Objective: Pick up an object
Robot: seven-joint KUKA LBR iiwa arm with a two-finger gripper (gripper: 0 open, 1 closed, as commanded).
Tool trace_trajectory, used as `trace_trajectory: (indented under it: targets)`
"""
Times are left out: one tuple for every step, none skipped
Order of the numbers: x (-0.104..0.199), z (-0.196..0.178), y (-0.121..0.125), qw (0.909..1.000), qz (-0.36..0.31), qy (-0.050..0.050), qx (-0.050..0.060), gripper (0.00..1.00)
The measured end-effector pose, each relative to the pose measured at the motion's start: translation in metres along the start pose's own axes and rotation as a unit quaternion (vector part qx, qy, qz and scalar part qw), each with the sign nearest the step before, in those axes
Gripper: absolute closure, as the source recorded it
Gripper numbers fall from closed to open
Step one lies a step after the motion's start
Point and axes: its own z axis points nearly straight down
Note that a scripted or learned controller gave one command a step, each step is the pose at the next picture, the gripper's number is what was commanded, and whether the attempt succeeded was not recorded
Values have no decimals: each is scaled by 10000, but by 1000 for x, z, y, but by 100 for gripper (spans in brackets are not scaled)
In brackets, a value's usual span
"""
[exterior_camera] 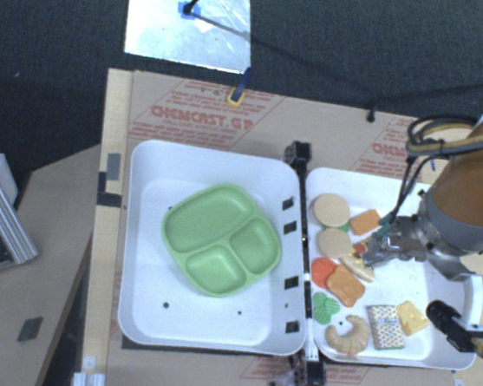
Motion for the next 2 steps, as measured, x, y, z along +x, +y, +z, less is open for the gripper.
trace_trajectory:
  targets:
    - [58, 13, 0, 10000, 1, 4, 15, 100]
    - [121, 14, -6, 10000, -4, 8, 16, 100]
